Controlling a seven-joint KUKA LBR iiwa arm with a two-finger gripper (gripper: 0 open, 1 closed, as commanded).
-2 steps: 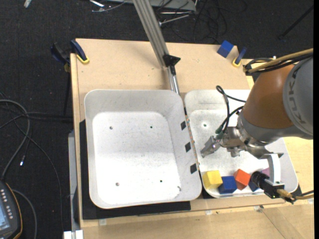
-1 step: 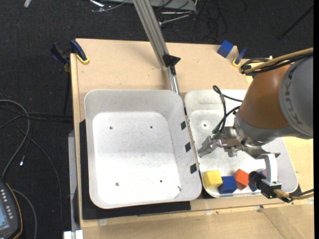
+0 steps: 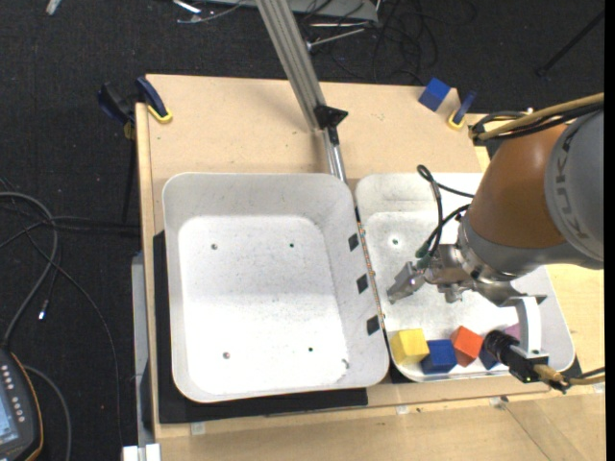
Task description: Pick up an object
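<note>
Tool (image 3: 405,284) above right bin (image 3: 384,200) floor, grip state unclear | blocks (image 3: 437,349) line near rim

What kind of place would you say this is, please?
Probably a robotics lab: a KUKA arm reaches over two white bins on a clamped wooden bench, with cables on the dark floor.

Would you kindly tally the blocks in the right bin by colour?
Yellow block: 1
Blue block: 1
Orange block: 1
Total: 3 clearly seen; a pinkish bit behind the arm is too hidden to count.
</note>
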